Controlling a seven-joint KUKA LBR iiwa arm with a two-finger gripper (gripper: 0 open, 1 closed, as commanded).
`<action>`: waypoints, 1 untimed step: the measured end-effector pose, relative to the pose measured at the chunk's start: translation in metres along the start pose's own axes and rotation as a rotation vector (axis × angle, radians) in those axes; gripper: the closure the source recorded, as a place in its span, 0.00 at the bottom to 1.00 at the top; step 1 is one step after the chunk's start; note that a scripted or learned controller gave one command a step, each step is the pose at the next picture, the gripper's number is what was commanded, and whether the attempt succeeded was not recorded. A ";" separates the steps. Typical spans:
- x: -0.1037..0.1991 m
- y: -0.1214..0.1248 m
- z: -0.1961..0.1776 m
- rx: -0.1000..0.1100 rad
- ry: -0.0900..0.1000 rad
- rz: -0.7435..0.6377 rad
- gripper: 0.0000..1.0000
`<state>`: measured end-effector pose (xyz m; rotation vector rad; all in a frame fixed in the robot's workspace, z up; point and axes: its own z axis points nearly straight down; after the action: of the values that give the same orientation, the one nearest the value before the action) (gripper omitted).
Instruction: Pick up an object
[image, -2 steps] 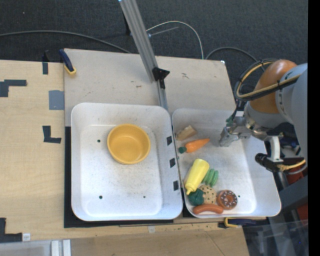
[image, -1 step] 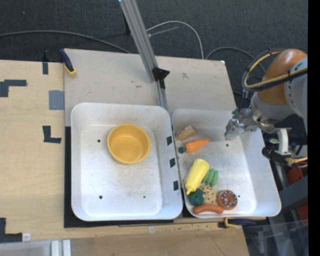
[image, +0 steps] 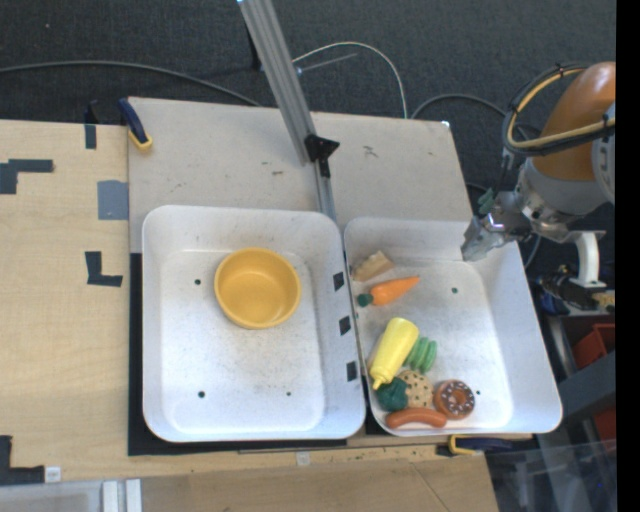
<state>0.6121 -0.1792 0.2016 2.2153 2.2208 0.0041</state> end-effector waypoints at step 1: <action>0.000 0.001 -0.027 0.003 0.001 0.001 1.00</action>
<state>0.6129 -0.1789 0.2284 2.2177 2.2220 0.0017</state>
